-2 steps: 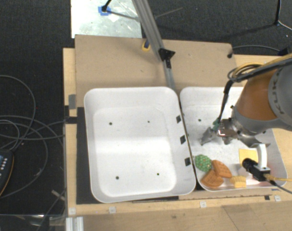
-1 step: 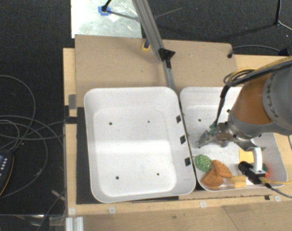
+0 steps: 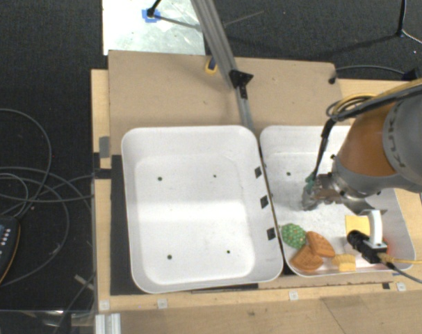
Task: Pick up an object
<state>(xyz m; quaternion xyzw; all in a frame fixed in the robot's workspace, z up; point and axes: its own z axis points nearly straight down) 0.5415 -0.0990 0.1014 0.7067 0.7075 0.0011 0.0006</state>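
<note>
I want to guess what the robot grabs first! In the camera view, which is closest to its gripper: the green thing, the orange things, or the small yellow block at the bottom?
1. Green thing, just below the gripper, by the divider.
2. Orange things, lower, at the right bin's front.
3. Small yellow block, farthest, on the front rim to the right.

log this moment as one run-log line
arm: over right bin | gripper: low above bin floor, nothing seen held | objects: green item, orange pieces, yellow block at near end | pick: not done
</note>
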